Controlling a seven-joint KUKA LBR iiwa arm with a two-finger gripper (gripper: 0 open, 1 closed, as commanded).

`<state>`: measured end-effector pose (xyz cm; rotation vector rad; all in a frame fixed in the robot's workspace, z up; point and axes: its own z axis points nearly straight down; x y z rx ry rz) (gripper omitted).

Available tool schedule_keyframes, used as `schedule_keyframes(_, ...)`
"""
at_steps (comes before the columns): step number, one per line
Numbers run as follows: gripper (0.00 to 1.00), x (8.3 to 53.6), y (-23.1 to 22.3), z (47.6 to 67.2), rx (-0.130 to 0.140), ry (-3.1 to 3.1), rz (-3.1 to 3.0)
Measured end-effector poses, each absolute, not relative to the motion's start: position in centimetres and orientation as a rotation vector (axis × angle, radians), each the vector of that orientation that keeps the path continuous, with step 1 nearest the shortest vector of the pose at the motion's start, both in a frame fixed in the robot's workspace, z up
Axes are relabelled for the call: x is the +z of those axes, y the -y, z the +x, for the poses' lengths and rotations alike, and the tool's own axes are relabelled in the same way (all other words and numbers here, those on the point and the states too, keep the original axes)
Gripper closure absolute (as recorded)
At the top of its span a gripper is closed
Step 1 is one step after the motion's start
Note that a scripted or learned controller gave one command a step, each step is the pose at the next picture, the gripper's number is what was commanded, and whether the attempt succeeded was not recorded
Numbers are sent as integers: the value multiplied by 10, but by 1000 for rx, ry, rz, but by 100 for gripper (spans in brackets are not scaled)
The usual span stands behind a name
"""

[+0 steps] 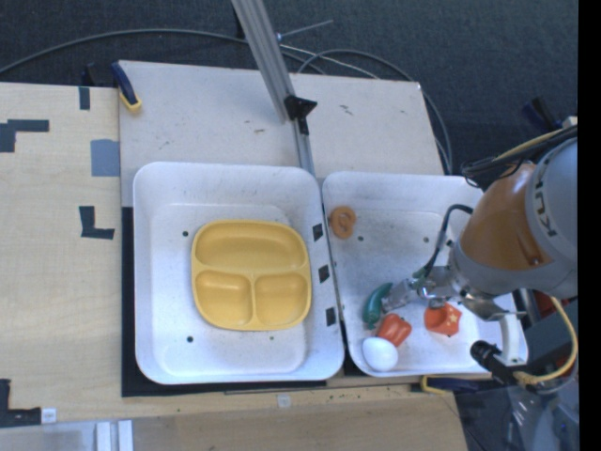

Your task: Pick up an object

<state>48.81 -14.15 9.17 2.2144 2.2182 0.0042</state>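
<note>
1. Tray first, at the far left of the scene: a yellow divided tray (251,273) lies flat in the left bin (150,252), well apart from the arm and not within easy reach of the next move.

2. Across the divider, in the right bin (413,195), a small orange-brown disc (342,221) sits alone near the upper left corner, apart from the other items.

3. Lower in that bin, a cluster of small things lies close together: a green object (377,301), an orange-red pepper-like piece (393,328) just below and to the right of it, and a white egg-like object (379,353) at the bin's near edge, touching or almost touching the orange-red piece.

4. The gripper (420,291) hangs just to the right of the green object, with metal parts reaching leftward toward it. Whether it is open or closed cannot be told here, and nothing can be seen held in it.

5. A second orange-red object (441,319) lies just below and right of the gripper, near the wrist.

6. Judged from this layout, the green object is the nearest candidate: it lies to the left of the tool, at about the same height in the view, its long axis running slantwise from upper right to lower left. A short move left and down would bring the tool over it, though the crowded neighbours below could be nudged.
</note>
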Motion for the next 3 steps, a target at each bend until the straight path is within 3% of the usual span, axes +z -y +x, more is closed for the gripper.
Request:
schedule_keyframes(1, 100, 102, 141, 488, 5, -2221, 2214)
schedule_keyframes(3, 100, 224, 132, 497, 4, -2221, 2215)
